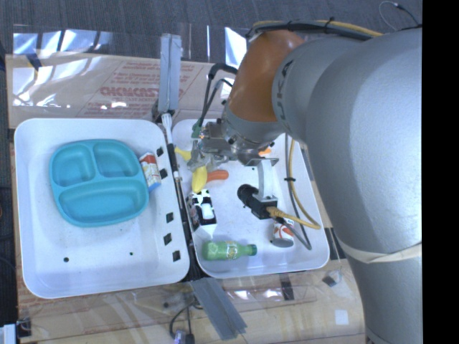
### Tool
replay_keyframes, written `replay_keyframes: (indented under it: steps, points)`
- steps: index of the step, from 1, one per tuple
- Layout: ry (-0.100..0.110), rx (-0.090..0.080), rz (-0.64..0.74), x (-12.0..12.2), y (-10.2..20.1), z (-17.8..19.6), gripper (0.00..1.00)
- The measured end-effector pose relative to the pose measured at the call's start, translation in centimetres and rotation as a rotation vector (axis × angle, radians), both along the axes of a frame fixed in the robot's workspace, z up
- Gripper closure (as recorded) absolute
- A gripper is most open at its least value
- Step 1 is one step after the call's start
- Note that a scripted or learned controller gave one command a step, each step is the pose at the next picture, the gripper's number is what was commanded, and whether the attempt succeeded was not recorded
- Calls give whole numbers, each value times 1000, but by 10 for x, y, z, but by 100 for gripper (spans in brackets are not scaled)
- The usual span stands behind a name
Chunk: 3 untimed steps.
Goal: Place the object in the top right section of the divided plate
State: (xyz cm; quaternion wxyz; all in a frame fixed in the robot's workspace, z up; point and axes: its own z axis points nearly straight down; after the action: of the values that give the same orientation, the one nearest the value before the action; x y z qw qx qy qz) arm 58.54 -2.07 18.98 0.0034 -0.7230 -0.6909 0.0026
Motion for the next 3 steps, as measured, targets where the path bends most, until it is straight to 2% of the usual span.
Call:
replay_keyframes:
  steps: [1,2,3]
  points:
    - [-5,-2,-159,-20,40,111,100]
    - [-4,-2,-159,-20,40,111,0]
    - [-1,-3,-150,-20,42,119,100]
